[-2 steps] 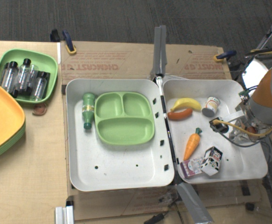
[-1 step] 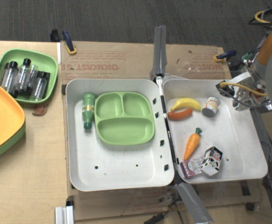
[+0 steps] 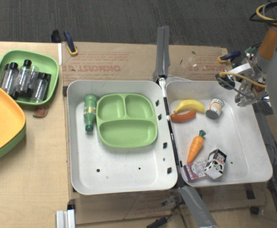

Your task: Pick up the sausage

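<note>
A short reddish-orange sausage (image 3: 183, 116) is lying in the right bin (image 3: 252, 146), touching the banana (image 3: 189, 106) just above it, with 1 carrot (image 3: 195, 146) below. The gripper (image 3: 245, 87) is hovering over the bin's upper right edge, its grip state unclear.

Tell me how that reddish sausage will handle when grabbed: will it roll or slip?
The smooth reddish-orange sausage looks rounded and glossy, so it may slip or roll. It touches the yellow banana, which would probably shift too. It is likely light, judging by its small size.
</note>
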{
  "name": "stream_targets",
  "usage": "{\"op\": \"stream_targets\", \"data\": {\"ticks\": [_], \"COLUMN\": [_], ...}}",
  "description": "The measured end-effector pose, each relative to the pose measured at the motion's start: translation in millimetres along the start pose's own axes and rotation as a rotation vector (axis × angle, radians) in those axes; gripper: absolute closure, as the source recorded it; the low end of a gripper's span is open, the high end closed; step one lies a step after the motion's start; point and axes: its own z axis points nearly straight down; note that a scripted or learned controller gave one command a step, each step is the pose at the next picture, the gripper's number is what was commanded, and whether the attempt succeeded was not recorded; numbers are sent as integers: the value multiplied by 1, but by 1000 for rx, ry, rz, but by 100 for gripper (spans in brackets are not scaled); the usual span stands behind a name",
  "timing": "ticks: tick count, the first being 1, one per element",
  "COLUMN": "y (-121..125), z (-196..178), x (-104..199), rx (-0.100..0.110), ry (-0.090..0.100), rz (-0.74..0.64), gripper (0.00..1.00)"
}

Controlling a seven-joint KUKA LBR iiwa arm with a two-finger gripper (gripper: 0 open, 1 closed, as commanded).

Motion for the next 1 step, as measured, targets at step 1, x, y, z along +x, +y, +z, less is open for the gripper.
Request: {"op": "stream_targets", "data": {"ticks": [1], "y": [-1], "z": [-8], "x": [0], "rx": [1], "ry": [-4], "rz": [-6], "gripper": [100]}}
